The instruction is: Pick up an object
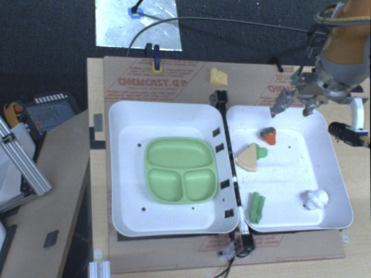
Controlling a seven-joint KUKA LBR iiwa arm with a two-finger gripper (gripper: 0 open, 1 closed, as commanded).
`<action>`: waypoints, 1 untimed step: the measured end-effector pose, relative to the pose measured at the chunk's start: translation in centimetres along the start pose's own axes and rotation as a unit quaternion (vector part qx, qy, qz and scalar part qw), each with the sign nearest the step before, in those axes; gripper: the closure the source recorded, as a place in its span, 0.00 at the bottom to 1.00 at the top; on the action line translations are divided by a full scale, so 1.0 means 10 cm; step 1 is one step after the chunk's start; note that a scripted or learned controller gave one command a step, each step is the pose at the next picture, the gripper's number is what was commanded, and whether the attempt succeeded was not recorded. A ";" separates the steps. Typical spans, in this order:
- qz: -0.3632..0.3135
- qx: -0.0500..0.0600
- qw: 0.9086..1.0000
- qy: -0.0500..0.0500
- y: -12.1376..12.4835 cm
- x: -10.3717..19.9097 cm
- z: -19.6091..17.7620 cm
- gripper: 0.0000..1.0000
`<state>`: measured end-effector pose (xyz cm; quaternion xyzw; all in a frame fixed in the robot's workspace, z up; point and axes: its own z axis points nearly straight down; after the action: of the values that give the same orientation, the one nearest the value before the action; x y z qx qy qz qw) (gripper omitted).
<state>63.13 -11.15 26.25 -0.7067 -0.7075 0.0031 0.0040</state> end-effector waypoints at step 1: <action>-0.001 -0.006 1.000 -0.001 0.02 0.00 -0.07 0.00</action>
<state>63.32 -11.12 26.98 -0.7060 -0.7083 -0.0005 -0.0006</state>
